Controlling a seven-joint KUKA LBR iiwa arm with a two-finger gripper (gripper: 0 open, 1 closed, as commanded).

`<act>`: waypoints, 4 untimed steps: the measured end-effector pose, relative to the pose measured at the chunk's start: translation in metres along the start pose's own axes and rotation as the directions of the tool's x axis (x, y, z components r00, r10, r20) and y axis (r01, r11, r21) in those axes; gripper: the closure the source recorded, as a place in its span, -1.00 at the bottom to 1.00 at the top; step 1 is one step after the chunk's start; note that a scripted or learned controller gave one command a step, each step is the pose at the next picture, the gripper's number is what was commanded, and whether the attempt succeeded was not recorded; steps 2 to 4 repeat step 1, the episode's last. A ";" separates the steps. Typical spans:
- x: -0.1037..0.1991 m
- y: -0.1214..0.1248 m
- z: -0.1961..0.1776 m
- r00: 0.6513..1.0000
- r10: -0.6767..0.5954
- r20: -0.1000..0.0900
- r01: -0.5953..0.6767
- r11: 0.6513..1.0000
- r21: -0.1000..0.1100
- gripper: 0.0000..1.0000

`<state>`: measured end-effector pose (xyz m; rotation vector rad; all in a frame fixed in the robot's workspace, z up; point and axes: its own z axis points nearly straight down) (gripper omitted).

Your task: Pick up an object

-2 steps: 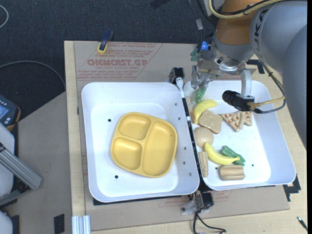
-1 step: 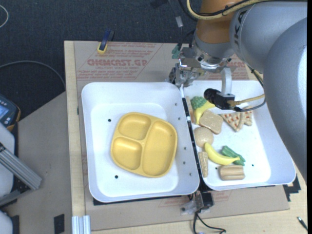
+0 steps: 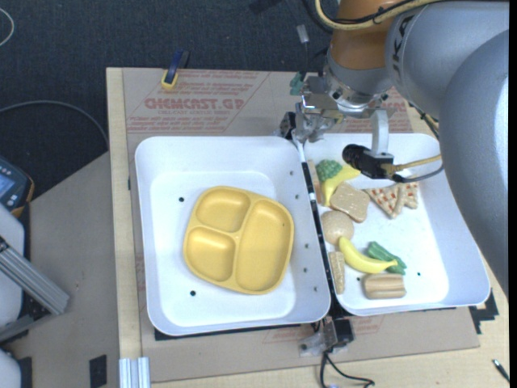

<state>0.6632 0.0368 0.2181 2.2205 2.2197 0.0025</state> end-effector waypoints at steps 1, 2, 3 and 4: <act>0.012 0.011 -0.004 1.000 -0.002 -0.001 0.002 1.000 -0.001 1.00; 0.012 0.011 -0.004 1.000 -0.002 -0.001 0.002 1.000 -0.001 1.00; 0.012 0.011 -0.004 1.000 -0.002 -0.001 0.002 1.000 -0.001 1.00; 0.012 0.011 -0.004 1.000 -0.002 -0.001 0.002 1.000 -0.001 1.00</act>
